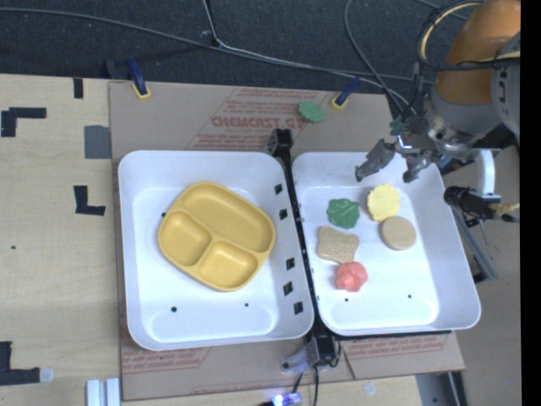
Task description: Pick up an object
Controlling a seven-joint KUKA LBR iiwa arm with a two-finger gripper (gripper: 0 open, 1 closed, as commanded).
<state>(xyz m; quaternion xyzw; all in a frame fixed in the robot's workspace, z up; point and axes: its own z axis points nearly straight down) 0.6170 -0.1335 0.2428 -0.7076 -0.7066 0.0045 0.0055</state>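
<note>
the two fingers (369, 166) are spread apart with nothing between them, one dark tip pointing down-left at the upper middle of the right bin, the other nearer the bin's right side. the gripper (390, 168) hangs over the top part of the right bin (452, 311), just above and beside the yellow ruffled piece (383, 202). behind it the wrist leads up to the grey arm and its orange band (483, 32) at the upper right, with black cables looping around it.

the things to pick all lie in the right bin, clustered near its middle. the yellow ruffled piece sits highest, close under the open fingers. just left of it is a green leafy piece (343, 213). below the yellow one, touching or nearly touching it, lies a round tan piece (398, 233). a tan bread-like piece (337, 245) lies under the green one, and a red piece (351, 276) sits just below that.

the left bin (144, 311) holds a yellow divided plate (216, 235), tilted a little within the bin. the bins sit side by side, joined by black clips, on a brown cardboard sheet (228, 117) on the tabletop (42, 227). a small green piece (311, 112) rests on the cardboard beyond the bins, well apart from the others.
</note>
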